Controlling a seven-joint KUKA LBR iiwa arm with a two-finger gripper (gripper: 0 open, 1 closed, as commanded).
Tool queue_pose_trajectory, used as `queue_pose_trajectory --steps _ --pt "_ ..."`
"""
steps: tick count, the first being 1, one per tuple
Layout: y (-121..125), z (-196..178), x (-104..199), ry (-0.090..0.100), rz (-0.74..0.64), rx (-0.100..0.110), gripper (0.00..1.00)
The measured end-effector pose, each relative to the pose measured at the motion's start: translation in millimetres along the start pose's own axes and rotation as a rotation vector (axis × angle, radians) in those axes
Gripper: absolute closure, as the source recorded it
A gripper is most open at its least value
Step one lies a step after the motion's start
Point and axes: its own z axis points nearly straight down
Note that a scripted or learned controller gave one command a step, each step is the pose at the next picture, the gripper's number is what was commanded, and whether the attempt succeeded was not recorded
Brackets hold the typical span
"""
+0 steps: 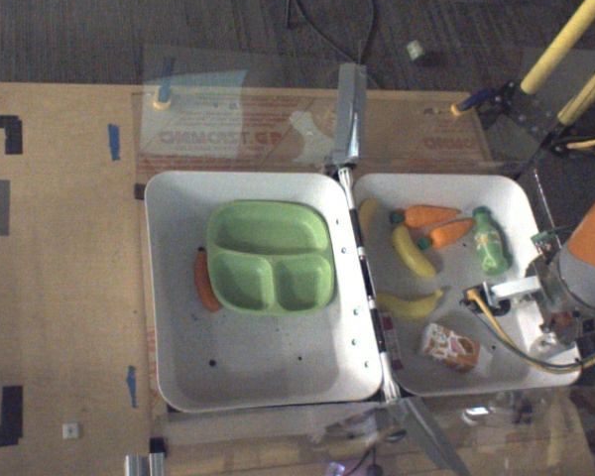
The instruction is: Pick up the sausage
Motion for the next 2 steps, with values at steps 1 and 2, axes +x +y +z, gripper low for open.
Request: queue_pose_trajectory --steps 1,2 --pt "-0.5 0.1 0.1 -0.002 -0.002 -0.001 0.0" --pt "-0.5 0.1 0.0 -0.002 -0.002 0.0 0.0"
